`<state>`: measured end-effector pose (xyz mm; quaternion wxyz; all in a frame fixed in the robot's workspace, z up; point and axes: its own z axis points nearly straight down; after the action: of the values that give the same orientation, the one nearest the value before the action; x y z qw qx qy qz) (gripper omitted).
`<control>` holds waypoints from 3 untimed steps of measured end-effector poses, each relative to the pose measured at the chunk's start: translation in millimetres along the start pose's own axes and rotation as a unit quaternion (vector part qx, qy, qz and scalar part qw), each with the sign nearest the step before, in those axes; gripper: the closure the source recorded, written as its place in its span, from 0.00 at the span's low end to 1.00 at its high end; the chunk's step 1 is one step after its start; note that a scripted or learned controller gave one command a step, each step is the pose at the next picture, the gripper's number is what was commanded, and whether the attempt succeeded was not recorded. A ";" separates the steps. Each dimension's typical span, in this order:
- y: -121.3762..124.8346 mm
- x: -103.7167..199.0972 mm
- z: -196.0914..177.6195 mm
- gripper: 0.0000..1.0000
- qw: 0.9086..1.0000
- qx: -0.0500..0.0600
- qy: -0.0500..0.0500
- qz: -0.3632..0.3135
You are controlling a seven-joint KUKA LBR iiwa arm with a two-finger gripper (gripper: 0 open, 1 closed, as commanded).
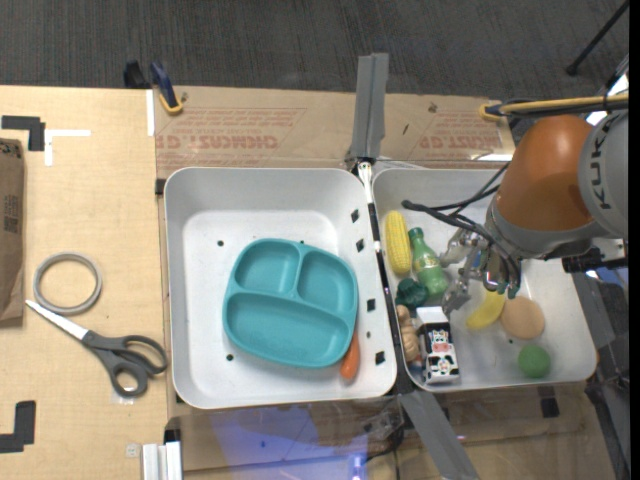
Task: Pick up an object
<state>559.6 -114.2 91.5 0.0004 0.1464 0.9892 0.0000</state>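
My arm (560, 183): grey, with an orange band above the wrist; it comes in from the right over the right bin and covers the bin's upper right part.
My gripper (478, 280): low in the right bin, among the objects. Cables and metal parts crowd it, and I cannot tell how far my fingers are parted or whether anything sits between them.
Right bin (570, 376): white and shallow; its far right side is cut off by my arm and the edge of the view.
Corn cob (398, 242): yellow, lying along the right bin's left wall.
Green bottle (424, 258): just beside the corn, tilted; its lower end runs into a dark green item (411, 292) too small for me to identify.
Banana (487, 310): yellow, just beside my gripper, its upper end hidden behind it.
Egg-shaped object (522, 320): tan, touching the banana's right side.
Green ball (534, 360): near the bin's front right corner.
Small printed box (438, 352): black and white, at the front left; label unreadable.
Brown item (407, 330): against the left wall, shape unclear.
Left bin (190, 268): holds a teal divided plate (290, 303) and a carrot (349, 359), the latter partly under the plate's rim.
Bench, left: scissors (105, 346) and a tape roll (67, 283).
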 end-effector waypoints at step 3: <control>17.4 4.1 -0.6 0.00 0.999 0.000 0.000 0.035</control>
<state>560.8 -96.4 92.1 0.0007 0.1811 0.9835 0.0000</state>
